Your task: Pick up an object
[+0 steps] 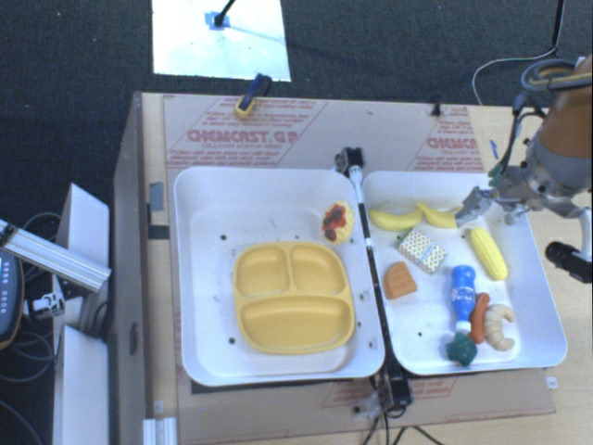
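As you scan from the left, you meet the left shallow white bin first, holding a yellow three-compartment plastic plate that lies flat in its lower half. At about one o'clock from that plate, near the bin's right wall, sits a small round pastry-like toy with red and dark topping. A black clamp stands at the top of the seam between the bins.

Crossing the seam, you reach the right shallow white bin. At its eleven o'clock lies a yellow plastic banana, and beside it to the right a second curved yellow piece touching or nearly touching it. Below them sits a pale checked block, tilted, and at seven o'clock from that an orange wedge. Right of the wedge a blue and white bottle lies lengthwise, with a dark green broccoli-like toy at its lower end. Next to the bottle lie a small orange carrot-like piece and a cream curved shrimp-like toy. At one o'clock from the bottle a yellow corn cob lies slanted.

At the bin's upper right, you find the gripper low over the second yellow piece's right end; its fingers are too blurred for you to judge, so their spread can't be told, and nothing is visibly held.
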Robot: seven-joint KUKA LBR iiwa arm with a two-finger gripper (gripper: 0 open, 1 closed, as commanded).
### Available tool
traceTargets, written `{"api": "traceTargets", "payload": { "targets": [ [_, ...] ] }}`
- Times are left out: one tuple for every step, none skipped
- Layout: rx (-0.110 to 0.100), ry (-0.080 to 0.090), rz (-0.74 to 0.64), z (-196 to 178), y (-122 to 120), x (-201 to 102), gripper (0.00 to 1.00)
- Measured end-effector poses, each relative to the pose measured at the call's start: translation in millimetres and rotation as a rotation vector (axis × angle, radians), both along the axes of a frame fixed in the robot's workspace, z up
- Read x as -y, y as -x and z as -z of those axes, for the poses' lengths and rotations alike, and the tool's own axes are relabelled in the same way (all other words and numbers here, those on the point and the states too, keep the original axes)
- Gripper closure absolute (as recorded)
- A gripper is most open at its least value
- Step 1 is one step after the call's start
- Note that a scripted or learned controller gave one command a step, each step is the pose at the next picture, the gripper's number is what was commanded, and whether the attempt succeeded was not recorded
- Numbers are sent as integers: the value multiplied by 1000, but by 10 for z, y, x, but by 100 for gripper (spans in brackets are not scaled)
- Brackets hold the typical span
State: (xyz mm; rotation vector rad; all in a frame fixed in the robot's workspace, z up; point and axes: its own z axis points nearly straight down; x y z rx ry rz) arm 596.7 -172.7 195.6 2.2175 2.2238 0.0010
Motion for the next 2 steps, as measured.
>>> {"api": "traceTargets", "payload": {
  "targets": [
    [0,1,2,1114,104,342,0],
    [3,1,0,1004,93,343,100]
  ]
}}
